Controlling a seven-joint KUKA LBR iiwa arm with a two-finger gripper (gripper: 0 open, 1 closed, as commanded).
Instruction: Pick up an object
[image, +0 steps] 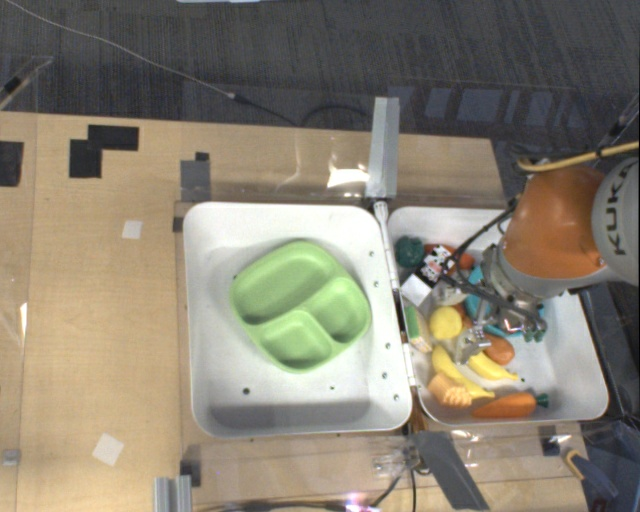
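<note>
Toy food (470, 375) lies heaped in the right bin (585, 385), directly under and around the hand (478, 338). Whether the hand is wide, narrow or gripping anything, I cannot tell. "KU" reads on the arm (560, 235) above it.

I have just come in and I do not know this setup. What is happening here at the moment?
A grey robot arm with an orange band reaches from the right into the right bin, which holds a pile of toy food: a lemon, bananas and a carrot. Its gripper is low over this pile, but nothing is visibly held yet. The left bin holds a green divided plate, untouched.
</note>
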